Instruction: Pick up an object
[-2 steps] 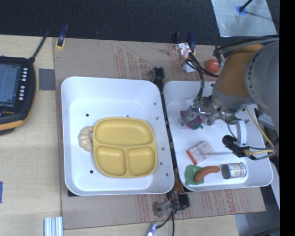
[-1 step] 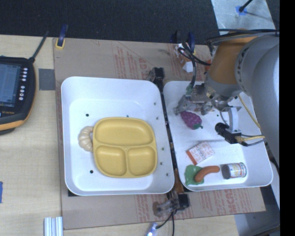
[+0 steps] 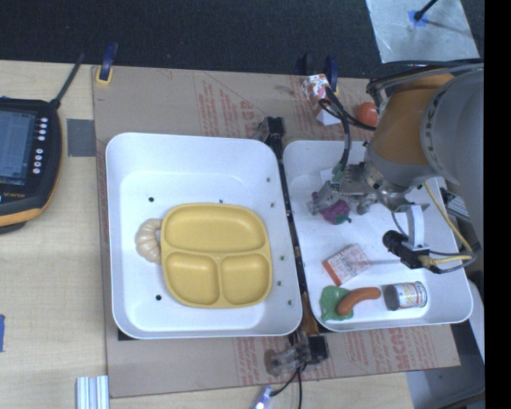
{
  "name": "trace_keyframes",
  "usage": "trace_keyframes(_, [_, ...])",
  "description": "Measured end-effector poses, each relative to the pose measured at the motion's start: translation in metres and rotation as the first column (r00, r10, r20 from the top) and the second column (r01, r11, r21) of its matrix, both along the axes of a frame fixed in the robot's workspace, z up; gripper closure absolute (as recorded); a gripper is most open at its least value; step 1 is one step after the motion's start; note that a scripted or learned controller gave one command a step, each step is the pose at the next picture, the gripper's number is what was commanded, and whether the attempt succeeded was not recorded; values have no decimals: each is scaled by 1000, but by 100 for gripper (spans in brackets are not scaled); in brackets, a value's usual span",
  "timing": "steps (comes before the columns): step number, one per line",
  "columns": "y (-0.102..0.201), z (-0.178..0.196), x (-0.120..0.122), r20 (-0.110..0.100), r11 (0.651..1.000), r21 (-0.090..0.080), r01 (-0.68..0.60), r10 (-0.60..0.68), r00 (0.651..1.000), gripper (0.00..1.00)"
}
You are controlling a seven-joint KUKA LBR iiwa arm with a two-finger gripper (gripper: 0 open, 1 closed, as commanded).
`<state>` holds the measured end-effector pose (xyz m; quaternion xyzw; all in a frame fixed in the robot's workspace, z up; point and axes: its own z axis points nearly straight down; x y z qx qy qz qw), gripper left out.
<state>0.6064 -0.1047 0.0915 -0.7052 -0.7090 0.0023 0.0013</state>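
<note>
Wooden bench [image 3: 34,279] bears cardboard sheet [image 3: 196,100] (printed), pendant [image 3: 17,164].

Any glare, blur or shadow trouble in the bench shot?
Camera view: lighting even and soft, no hard glare on the white bins; yellow divided plate fairly sharp; gripper region soft and cluttered, the purple item there hard to resolve; the arm shadows the right bin faintly.

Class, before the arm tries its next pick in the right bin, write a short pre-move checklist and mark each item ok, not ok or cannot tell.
1. Gripper over the right bin: ok.
2. Purple object under the gripper: ok.
3. Purple object held between fingers: cannot tell.
4. Sausage, small packet and can apart from the gripper: ok.
5. Yellow tray sits in the left bin, away from the arm: ok.
</note>
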Motion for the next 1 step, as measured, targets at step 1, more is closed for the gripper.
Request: trace_keyframes(1, [-1,10,0,-3,1000,0,-2,2,1000,100])
